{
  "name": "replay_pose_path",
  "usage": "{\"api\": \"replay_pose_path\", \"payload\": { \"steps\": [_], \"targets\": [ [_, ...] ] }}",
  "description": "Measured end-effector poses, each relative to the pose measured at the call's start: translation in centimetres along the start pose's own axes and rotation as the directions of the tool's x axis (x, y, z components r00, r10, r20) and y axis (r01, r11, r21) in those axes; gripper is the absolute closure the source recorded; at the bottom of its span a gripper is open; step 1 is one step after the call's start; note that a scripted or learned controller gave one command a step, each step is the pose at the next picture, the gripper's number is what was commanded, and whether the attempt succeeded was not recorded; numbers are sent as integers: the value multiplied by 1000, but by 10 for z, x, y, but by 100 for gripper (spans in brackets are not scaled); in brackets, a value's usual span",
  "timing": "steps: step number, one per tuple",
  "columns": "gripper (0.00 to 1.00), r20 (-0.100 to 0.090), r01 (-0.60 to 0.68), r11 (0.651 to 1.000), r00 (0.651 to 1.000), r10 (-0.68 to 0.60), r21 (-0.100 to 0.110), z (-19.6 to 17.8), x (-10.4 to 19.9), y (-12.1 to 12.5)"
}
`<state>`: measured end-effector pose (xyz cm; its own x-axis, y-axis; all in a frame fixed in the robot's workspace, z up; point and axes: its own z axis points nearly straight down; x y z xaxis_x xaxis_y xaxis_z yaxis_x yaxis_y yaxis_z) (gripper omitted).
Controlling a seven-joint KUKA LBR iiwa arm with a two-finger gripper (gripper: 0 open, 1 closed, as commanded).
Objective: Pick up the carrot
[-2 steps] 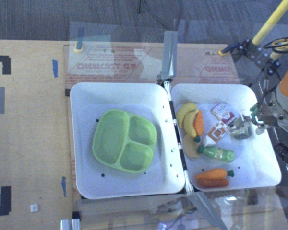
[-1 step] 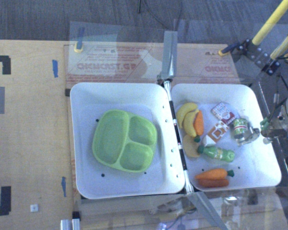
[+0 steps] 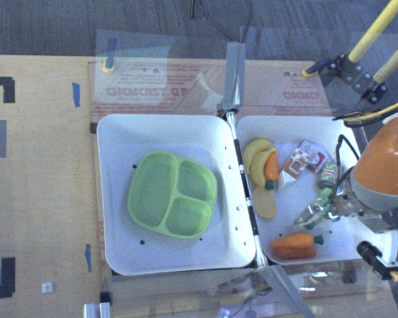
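Note:
A large orange carrot (image 3: 293, 245) with a green stem end on its right lies along the front wall of the right bin (image 3: 358, 126). A smaller carrot (image 3: 271, 167) rests against the bananas (image 3: 257, 159) at the back left of that bin. My gripper (image 3: 316, 212) hangs just above and slightly right of the large carrot, apart from it, with nothing seen in it. The grey arm with its orange band (image 3: 383, 159) reaches in from the right.
A green divided plate (image 3: 172, 194) sits in the left bin (image 3: 113, 144). The right bin also holds a red and white snack packet (image 3: 304, 161), a small green can (image 3: 328, 175) beside the gripper, and a pale tan slice (image 3: 265, 204).

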<state>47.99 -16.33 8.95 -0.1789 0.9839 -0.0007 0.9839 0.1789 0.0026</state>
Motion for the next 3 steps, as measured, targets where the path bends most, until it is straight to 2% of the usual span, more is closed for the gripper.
{"api": "replay_pose_path", "payload": {
  "steps": [1,2,3],
  "targets": [
    [0,8,278,960,960,-278,-10,1,36,58],
    [100,13,272,962,962,-272,-16,-11,33,59],
    [100,0,396,918,918,-396,-1,-96,82,87]
  ]
}}
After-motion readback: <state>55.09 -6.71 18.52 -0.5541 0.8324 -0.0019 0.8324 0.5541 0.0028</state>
